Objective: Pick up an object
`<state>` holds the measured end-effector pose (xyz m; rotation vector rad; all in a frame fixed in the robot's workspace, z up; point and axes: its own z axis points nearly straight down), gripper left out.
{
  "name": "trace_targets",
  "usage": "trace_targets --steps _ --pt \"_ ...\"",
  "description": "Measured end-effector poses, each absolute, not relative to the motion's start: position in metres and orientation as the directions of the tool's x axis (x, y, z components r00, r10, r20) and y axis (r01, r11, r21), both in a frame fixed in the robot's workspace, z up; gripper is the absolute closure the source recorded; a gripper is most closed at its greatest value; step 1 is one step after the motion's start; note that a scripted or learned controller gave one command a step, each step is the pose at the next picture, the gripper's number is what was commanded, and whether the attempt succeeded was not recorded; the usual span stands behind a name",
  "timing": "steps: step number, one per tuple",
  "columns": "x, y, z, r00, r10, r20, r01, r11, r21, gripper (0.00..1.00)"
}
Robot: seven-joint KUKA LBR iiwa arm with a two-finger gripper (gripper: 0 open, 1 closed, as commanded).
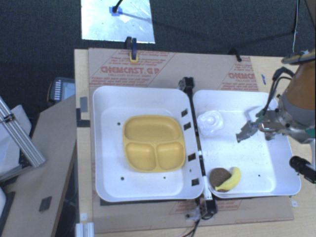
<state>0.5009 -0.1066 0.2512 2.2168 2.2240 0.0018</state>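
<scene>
Divided plate (152,143) in left bin (106,112); banana (230,179) in right bin (281,181).

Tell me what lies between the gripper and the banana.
Nothing: in the camera view, only bare white floor of the right bin separates the gripper from the banana.

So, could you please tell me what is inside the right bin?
The right bin holds a clear plastic cup, a banana and a brown round thing partly covered by the banana.
</scene>
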Motion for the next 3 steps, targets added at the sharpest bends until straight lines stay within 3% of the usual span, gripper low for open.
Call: trace_targets --steps 3 --pt "0.497 -0.108 0.082 0.000 1.000 0.001 1.000 0.000 -0.001 0.00"
